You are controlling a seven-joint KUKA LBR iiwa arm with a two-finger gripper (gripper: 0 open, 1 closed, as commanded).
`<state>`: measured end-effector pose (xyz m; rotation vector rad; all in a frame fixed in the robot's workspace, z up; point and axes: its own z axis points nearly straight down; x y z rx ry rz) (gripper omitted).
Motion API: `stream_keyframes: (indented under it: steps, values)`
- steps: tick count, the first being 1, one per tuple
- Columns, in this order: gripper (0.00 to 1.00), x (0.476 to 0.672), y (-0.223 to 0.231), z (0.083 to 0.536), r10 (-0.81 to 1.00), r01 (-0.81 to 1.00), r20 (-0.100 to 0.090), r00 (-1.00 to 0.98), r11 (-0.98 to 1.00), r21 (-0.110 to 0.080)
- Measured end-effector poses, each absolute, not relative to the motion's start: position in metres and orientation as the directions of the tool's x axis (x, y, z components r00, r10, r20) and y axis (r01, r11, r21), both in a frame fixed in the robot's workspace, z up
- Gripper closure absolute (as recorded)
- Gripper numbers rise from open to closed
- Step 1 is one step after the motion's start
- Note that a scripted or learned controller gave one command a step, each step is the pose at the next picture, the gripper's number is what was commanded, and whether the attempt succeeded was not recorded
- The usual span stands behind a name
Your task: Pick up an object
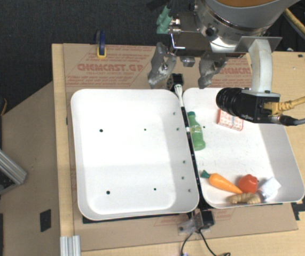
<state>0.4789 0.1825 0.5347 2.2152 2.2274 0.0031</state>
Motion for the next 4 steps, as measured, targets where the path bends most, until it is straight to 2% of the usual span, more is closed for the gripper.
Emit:
stream_keyframes:
  steps: [2,3,4]
  values:
    - [0.0,0.479,0.14,0.535,1.0,1.0,-0.001,0.003,-0.003,0.0]
    - [0.0,0.479,0.189,0.535,1.0,1.0,0.002,-0.005,0.005,0.001]
    - [0.0,0.479,0.17,0.535,1.0,1.0,0.0,0.002,-0.002,0.0]
